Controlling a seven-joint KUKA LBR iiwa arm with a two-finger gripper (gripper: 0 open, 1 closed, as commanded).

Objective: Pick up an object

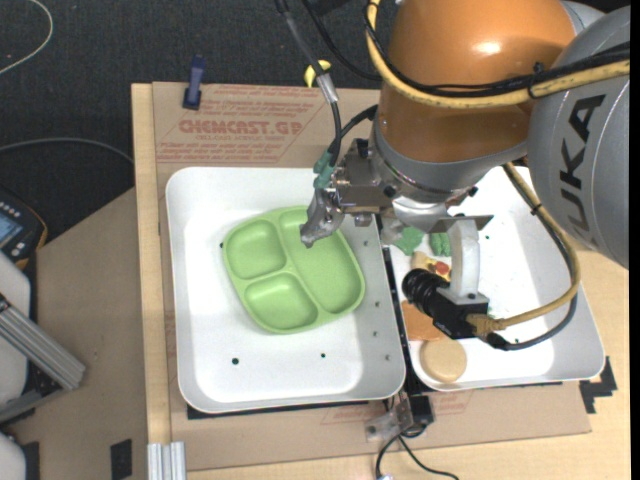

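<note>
A light green divided plate with three compartments lies flat in the left white bin. My gripper hangs low over the plate's far right rim, at or just above the top compartment. The big orange and grey wrist hides most of it from above. The plate rests on the bin floor and does not look lifted.
In the right white bin lie a round tan disc near the front, a green piece and a small red and yellow item beside the divider. Cables trail behind the bins over a cardboard sheet.
</note>
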